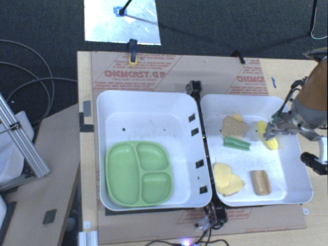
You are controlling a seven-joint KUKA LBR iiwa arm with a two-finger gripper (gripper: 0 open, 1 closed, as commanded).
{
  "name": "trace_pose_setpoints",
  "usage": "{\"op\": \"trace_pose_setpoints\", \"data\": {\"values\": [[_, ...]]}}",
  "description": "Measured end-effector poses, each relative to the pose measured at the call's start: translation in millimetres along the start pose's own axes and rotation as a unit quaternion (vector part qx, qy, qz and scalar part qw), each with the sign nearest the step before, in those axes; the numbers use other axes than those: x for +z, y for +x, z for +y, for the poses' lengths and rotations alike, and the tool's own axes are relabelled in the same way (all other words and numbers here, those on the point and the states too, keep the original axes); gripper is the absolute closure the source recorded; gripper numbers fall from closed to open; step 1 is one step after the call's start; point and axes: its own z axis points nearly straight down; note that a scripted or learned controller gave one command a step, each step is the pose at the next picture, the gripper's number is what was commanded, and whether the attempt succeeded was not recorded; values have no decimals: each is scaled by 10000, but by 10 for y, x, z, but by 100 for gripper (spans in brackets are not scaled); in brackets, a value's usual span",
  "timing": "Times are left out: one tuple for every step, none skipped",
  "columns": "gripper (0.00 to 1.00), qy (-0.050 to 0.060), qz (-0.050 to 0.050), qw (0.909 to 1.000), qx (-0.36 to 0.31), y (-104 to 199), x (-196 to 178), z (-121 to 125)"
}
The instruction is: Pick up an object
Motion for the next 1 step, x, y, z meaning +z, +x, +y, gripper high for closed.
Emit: {"op": "trace_pose_setpoints", "data": {"values": [[100,22,25,10000,-38,56,-85,-14]]}}
